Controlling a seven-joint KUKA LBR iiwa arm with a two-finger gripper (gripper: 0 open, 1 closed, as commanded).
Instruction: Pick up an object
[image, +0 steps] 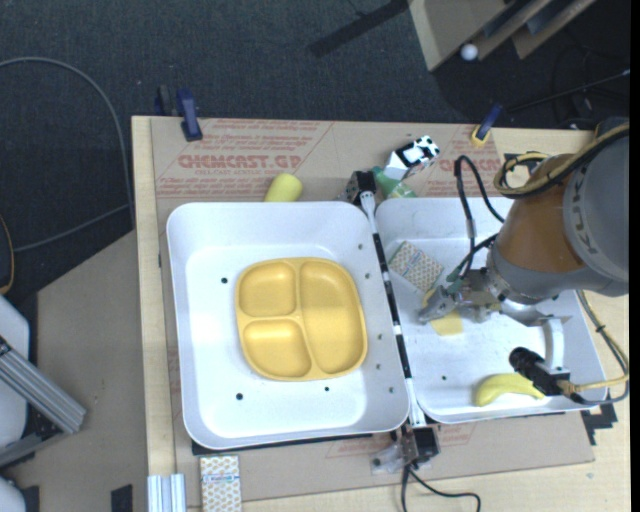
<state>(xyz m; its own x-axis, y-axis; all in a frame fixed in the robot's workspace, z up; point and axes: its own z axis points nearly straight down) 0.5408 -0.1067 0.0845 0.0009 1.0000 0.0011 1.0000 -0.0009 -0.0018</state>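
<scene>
Pale yellow and blocky, a small wedge-like piece (449, 325) lies on the floor of the right bin (560, 400), just beside the gripper (447, 303) at about its six o'clock, seemingly touching the fingertip shadow. Whether the fingers are spread or closed is not something the slanted view lets me tell, and nothing is visibly clasped. The piece looks short, with its long axis roughly nine-to-three. A patterned square pad (414, 265) sits at the gripper's eleven o'clock, near but apart. A yellow banana (505, 389) lies well off toward five o'clock, against the bin's lower wall. The left bin (200, 400) holds a yellow divided plate (300, 318). My guess: the wedge is the nearest target, needing only a slight drop.
</scene>
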